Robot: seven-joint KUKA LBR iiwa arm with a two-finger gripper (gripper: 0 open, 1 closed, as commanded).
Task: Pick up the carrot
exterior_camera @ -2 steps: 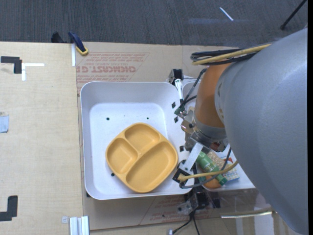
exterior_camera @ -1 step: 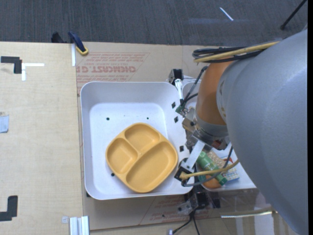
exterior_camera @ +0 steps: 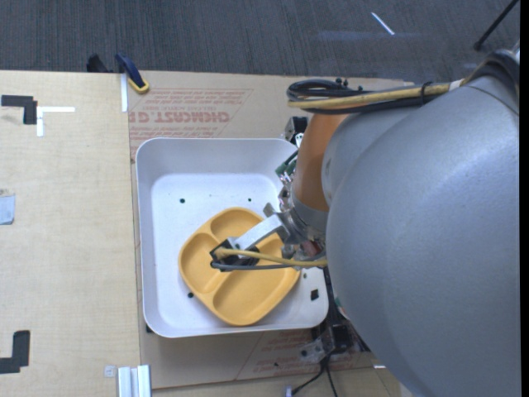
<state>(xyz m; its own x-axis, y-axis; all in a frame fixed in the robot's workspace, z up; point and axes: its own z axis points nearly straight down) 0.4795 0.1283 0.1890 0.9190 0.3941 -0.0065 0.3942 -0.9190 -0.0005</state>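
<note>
Down at the right side of the white bin (exterior_camera: 165, 164), the claw (exterior_camera: 291, 242) hung over the right edge of a divided yellow plate (exterior_camera: 248, 300). Whether it was open or closed could not be told, for the big grey arm (exterior_camera: 430, 222) with its orange band (exterior_camera: 310, 172) loomed over it and covered the bin's right wall. The plate lay flat in the near half of the bin, its near rim close to the near wall, and under the bin a sheet of brown cardboard (exterior_camera: 190, 110) with red print lay on the pale wooden bench (exterior_camera: 66, 222).
</note>
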